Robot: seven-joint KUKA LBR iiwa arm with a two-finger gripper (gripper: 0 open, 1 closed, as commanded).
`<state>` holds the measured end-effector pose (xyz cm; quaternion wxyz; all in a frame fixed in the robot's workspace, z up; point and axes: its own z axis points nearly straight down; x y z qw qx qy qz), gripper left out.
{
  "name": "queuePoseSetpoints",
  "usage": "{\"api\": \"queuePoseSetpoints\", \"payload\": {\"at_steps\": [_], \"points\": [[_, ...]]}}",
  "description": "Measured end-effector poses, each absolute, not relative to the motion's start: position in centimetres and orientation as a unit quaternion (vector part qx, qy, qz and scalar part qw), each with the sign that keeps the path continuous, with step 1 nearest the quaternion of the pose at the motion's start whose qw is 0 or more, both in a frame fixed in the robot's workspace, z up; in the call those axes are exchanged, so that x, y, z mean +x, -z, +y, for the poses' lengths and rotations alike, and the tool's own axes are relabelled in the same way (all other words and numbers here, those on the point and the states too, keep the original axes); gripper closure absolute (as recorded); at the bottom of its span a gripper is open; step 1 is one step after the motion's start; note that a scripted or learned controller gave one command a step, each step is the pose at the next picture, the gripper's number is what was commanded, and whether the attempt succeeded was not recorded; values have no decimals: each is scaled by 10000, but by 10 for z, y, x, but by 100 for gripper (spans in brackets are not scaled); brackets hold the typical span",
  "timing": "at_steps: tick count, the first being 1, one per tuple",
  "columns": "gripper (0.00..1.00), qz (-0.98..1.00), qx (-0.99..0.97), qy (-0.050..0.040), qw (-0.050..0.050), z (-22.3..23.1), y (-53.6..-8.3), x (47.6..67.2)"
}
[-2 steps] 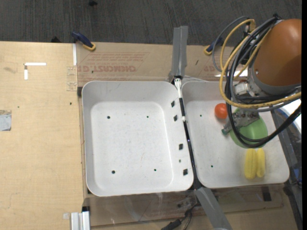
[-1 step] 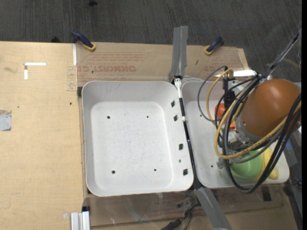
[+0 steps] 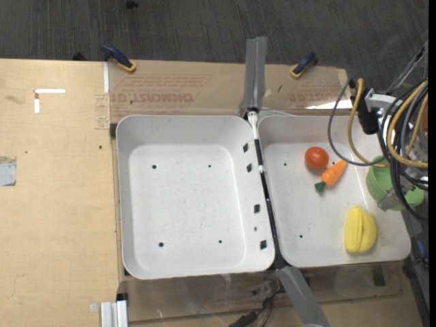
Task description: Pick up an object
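Behind cables at the right bin [image 3: 293, 251] edge, a green object [image 3: 381, 179] sits half-hidden; end effector state unclear.

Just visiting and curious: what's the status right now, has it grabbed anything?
Nothing seen grabbed. Arm at right bin's right edge, cables in front. Tomato, carrot, yellow pepper lie loose in that bin; green object partly hidden at the edge.

I read 1 line of faded red print, upside down from my view, on the cardboard sheet [image 3: 178, 92] behind the bins; it looks like "CHEMCAST GP".
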<state>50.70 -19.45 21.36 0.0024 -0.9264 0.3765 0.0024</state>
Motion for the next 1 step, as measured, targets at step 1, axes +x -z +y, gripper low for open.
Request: {"api": "queuePoseSetpoints", "payload": {"at_steps": [1], "points": [[100, 5619, -8272, 47, 39, -146, -108, 563]]}}
